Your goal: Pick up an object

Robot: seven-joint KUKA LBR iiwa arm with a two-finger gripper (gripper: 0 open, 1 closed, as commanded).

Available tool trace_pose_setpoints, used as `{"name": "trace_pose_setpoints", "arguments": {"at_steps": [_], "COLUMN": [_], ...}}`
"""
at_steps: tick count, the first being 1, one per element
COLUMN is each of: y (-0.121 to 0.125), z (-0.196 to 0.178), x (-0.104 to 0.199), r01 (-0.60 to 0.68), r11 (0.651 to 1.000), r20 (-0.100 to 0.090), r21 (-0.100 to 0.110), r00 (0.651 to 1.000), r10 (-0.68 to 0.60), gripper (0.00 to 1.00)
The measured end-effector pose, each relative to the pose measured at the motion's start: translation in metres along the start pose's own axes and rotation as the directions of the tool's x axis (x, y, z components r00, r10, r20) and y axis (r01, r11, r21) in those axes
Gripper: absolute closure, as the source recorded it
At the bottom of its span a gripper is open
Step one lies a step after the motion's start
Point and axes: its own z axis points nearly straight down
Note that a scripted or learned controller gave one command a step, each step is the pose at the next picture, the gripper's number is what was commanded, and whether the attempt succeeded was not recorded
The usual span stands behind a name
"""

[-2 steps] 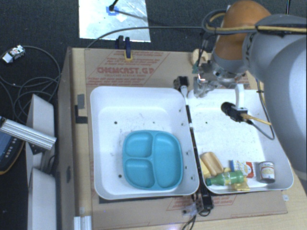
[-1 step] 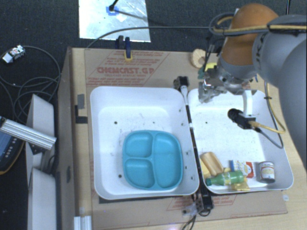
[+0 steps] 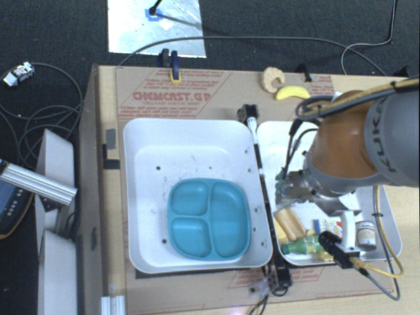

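My gripper (image 3: 290,190) hangs low over the left part of the right bin (image 3: 270,135), under the grey and orange wrist. Just below it lies a tan, loaf-like piece (image 3: 289,223). A green bottle (image 3: 304,245) lies on its side at the bin's near edge. A small white jar (image 3: 365,232) and a colourful packet (image 3: 327,227) sit to the right of them. The arm hides much of this bin. Nothing shows between the gripper and any object.
The left bin (image 3: 151,143) holds a blue divided plate (image 3: 209,217). Behind the bins, on the cardboard bench top, lie a yellow banana (image 3: 293,92) and a tan ring-shaped piece (image 3: 272,79). A black strip (image 3: 259,169) runs between the two bins.
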Motion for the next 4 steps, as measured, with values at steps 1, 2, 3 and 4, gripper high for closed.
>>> {"name": "trace_pose_setpoints", "arguments": {"at_steps": [1,2,3,4], "y": [0.082,0.125,0.159,0.182], "z": [-0.041,-0.092,-0.061,0.0], "x": [0.049,0.018,0.053,0.063], "r01": [0.003,0.001,0.005,0.005], "r11": [1.0,1.0,1.0,1.0], "r20": [-0.001,0.001,0.0,0.0], "r21": [-0.004,-0.004,-0.001,0.0], "r00": [1.0,1.0,1.0,1.0], "r10": [-0.003,-0.001,-0.005,-0.005], "gripper": [1.0,1.0,1.0,1.0]}}
